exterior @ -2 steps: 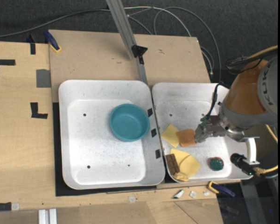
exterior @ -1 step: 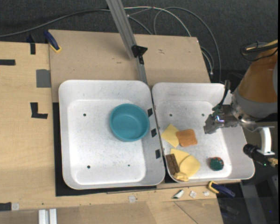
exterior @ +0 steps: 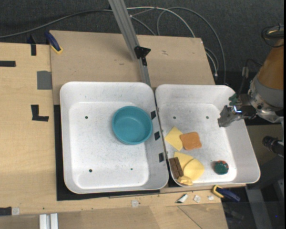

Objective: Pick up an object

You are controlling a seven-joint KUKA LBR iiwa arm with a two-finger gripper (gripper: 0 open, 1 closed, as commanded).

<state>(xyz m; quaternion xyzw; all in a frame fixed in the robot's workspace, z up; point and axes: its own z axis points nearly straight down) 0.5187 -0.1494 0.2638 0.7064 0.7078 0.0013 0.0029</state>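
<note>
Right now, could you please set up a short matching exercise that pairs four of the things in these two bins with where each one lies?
Things:
1. blue bowl
2. orange square piece
3. green ball
4. brown block

Places:
A. front right corner of the right bin
B. middle of the left bin
C. by the right bin's left wall, near the front, touching the yellow pieces
D. middle of the right bin, overlapping a yellow slice

Pairs: 1-B, 2-D, 3-A, 4-C
</note>
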